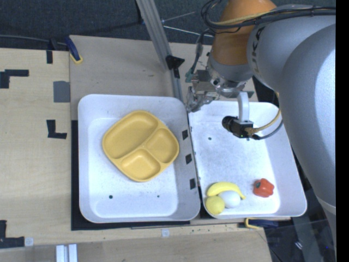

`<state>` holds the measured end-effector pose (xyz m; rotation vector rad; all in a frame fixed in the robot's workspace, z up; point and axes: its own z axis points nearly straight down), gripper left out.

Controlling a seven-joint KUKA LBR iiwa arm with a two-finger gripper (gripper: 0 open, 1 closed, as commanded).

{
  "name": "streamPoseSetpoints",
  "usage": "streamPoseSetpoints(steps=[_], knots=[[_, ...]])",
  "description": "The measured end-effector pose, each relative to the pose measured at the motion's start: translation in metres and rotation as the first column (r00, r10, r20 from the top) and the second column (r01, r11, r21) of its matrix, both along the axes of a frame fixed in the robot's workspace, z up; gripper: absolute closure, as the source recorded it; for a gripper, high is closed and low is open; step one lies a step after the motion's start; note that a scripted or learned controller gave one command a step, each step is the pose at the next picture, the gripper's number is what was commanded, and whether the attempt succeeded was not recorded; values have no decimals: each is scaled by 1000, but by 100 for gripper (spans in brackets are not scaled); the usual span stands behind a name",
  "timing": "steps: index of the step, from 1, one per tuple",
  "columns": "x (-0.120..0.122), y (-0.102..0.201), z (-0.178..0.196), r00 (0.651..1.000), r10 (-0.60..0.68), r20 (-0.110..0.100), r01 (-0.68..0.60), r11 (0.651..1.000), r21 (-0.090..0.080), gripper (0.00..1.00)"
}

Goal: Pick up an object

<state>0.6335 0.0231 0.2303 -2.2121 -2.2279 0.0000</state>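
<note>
The arm (294,64) is the biggest thing in view, a grey bulk coming in from the right and filling the upper right corner, with its orange band (240,26) above the wrist. Under it lies the bench (32,162), pale wood with dark tape marks on its left part. Two white bins sit on it side by side, touching along a middle seam: the left bin (87,201) and the right bin (283,195). A yellow plate (140,145) with three compartments lies in the left bin, turned at a slant, near the bin's middle. A grey rail (155,31) runs down from the top edge to the far end of the seam. The gripper (197,100) hangs over the far left corner of the right bin, just beside the seam; nothing shows between its fingers, and whether they are spread or closed cannot be told from here. The objects to pick lie well apart from it, at the near edge of the right bin: a banana (224,188), a lemon (215,204) and a white egg (231,199) bunched together and touching, and a red pepper (263,188) a little to their right.
</note>
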Motion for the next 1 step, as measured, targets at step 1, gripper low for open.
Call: streamPoseSetpoints(steps=[1], knots=[[12, 55, -5, 1000, 0, 0, 0, 1000, 0, 100]])
